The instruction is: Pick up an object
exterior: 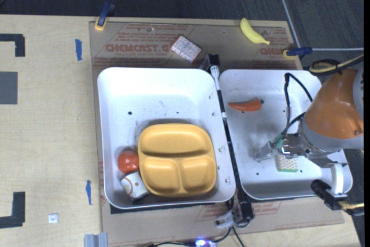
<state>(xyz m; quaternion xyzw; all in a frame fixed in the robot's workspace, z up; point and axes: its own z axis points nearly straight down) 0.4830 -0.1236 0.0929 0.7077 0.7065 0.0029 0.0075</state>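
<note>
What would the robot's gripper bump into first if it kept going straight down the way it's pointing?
Most likely the white floor of the right bin. The gripper points down and leftward into it, near a small pale object. The orange chili lies farther back, off that line. Depth is hard to judge.

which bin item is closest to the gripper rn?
The small pale block, right beside the gripper in the right bin. The orange chili lies farther up.

A yellow sectioned tray point(176, 159) lies flat, filling the lower middle of the left bin. A red-orange ball point(128, 161) touches its left edge, with a small white-and-orange can point(133, 184) tilted just below. In the right bin, an orange chili pepper point(245, 104) lies upper left; a small pale sponge-like block point(287, 163) rests lower centre.
</note>
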